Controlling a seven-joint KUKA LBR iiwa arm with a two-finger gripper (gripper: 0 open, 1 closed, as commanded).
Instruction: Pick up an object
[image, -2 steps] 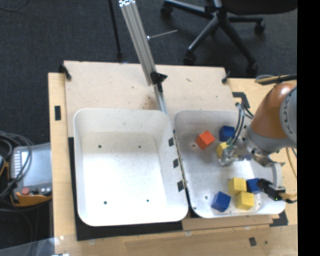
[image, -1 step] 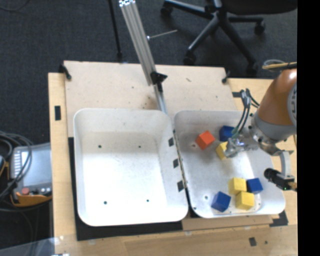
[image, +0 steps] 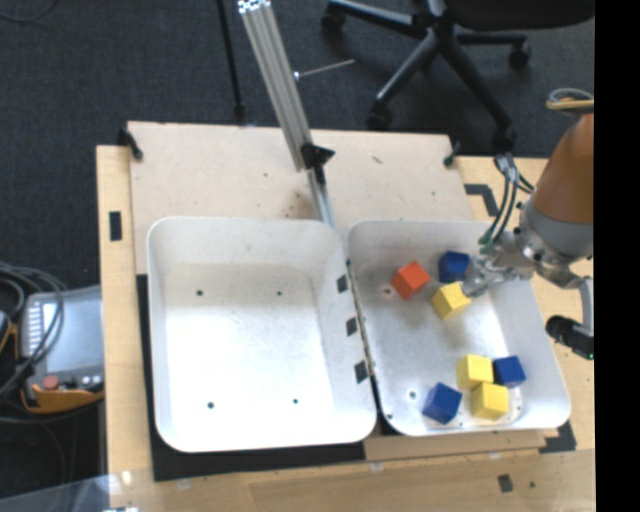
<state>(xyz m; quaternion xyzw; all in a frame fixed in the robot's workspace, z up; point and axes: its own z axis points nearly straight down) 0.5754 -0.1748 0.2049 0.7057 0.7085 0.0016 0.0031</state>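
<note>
The left bin (image: 250, 330) sat bare white beside the right bin (image: 400, 255), their rims touching along the middle. In the right bin, an orange cube (image: 410, 279) lay toward the upper left, a blue cube (image: 453, 266) just right of it and a yellow cube (image: 450, 299) just below that. Nearer the front edge lay another blue cube (image: 441, 402), two yellow cubes (image: 475, 370) (image: 490, 400) and a third blue cube (image: 509, 370) (all clustered together). The gripper (image: 483, 276) hung beside the upper yellow cube; whether its jaws were open or closed could not be told.
</note>
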